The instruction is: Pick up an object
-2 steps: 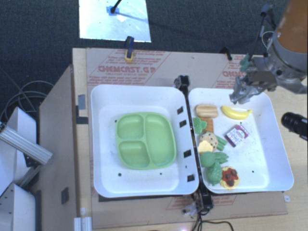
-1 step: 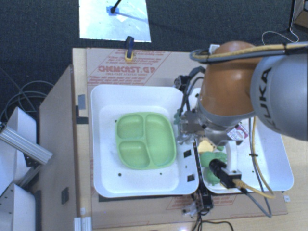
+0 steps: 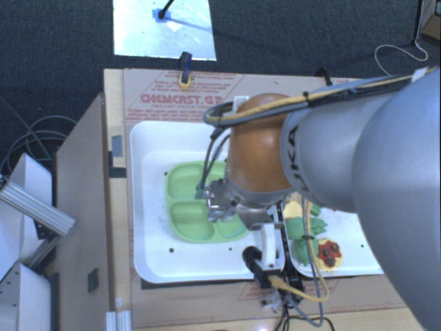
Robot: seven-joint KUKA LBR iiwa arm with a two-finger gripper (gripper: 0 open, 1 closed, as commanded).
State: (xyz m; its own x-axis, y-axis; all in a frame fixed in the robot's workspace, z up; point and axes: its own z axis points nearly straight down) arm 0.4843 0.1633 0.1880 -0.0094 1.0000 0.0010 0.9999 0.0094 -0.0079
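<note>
Green divided tray [image 3: 185, 202] lies in left white bin [image 3: 148, 185]; toys [image 3: 318, 236] in right.

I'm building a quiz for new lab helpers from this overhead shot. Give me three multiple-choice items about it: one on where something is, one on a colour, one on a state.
1. Where does the green divided tray lie?
A. In the left bin
B. In the right bin
C. On the floor

2. What colour is the band above the arm's wrist?
A. Blue
B. Orange
C. White

3. How does the green divided tray sit?
A. Standing on edge against the bin wall
B. Flat on the bin floor, compartments facing up
C. Lifted clear above the bin

Answers:
1. A, since the tray rests inside the left bin, partly under the arm.
2. B, since a rounded orange section shows between the grey parts.
3. B, since its open compartments face the camera and it lies on the white floor.
</note>
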